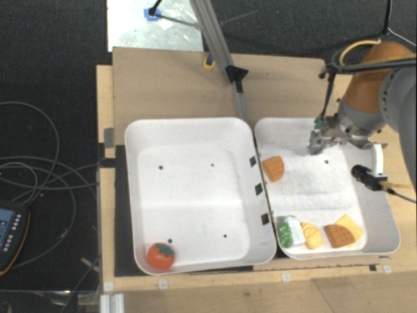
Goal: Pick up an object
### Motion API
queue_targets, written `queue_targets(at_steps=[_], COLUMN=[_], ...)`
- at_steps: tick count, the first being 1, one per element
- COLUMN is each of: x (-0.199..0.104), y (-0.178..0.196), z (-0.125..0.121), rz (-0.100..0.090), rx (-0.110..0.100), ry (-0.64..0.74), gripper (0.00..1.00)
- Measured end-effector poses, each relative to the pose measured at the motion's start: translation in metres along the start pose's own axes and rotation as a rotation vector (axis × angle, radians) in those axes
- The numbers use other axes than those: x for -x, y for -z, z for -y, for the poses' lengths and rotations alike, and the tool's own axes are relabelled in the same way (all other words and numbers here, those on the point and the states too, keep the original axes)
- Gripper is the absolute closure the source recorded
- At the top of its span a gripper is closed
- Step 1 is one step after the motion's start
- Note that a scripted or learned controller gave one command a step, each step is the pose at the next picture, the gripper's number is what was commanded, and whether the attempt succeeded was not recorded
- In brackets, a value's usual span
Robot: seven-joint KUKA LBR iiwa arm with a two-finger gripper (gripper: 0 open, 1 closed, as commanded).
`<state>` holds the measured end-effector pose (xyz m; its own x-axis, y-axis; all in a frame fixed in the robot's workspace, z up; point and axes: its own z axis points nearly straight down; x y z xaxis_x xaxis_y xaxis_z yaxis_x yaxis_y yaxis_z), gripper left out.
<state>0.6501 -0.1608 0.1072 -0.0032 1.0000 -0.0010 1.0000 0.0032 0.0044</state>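
My gripper (317,144) hangs over the back part of the right bin (391,240), with nothing visible between its fingers. An orange bread-like piece (273,168) lies at the right bin's left wall, left of and slightly nearer than the gripper. Along that bin's front edge sit a green-and-white item (287,231), a yellow piece (313,235), a brown waffle-like piece (338,235) and a yellow wedge (351,225). A red tomato (160,255) with a green stem rests in the left bin's (137,135) front left corner.
A grey tripod leg (215,31) slants down from the top toward the gap between the bins. Black clips (258,188) mark the divide between both bins. Cables and a handheld pendant (10,233) lie on the dark floor at left.
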Motion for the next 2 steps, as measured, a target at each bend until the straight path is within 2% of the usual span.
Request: queue_targets(at_steps=[1, 2], x=[0.000, -0.006], y=[0.061, 0.122], z=[0.006, -0.002], rz=[0.001, 0.001], rx=[0.003, 0.005], ry=[-0.002, 0.003], gripper=[1.00, 1.00])
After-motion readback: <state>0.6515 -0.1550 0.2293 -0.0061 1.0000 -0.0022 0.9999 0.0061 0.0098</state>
